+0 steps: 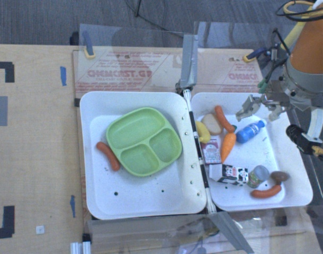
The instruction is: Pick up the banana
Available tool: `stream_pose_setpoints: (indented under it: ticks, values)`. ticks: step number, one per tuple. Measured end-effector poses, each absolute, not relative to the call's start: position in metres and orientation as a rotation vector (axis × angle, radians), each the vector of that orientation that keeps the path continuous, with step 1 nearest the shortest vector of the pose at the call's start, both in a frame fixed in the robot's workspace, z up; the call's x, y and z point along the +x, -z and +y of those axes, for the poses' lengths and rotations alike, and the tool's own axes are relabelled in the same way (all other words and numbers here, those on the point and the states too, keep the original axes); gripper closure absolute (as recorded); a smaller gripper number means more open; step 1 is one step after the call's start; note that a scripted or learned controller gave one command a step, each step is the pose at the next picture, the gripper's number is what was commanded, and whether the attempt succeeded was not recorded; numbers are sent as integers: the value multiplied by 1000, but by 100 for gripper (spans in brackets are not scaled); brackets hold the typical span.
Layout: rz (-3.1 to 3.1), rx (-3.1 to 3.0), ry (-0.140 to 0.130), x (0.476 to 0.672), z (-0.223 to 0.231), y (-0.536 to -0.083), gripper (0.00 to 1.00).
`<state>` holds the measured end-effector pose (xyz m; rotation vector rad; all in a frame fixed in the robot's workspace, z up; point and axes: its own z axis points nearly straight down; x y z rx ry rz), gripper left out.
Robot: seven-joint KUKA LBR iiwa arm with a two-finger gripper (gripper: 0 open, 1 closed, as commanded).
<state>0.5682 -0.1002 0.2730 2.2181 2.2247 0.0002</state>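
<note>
The banana (203, 132) is a short yellow piece lying in the right bin (294, 194), close against its left wall, beside a beige round item (212, 124). My gripper (259, 109) hangs over the bin's upper right part, above and to the right of a blue bottle (250, 131). Its fingers are spread open with nothing between them. The banana lies well to the left of the gripper, with an orange-red sausage (223, 118) between them.
Also in the right bin are a carrot (227, 145), a red packet (212, 151), a black-and-white carton (233, 173), a can (258, 174) and another sausage (266, 192). The left bin (98, 194) holds a green divided plate (144, 141) and a sausage (108, 155).
</note>
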Motion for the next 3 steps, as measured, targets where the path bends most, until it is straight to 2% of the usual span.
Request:
stream_pose_setpoints:
  ticks: [1, 2, 3]
  values:
    - [2287, 2155, 1, 555, -28, -184, 0]
    - [2471, 1943, 0, 536, -3, -185, 0]
    - [2454, 1958, -1, 617, -31, -185, 0]
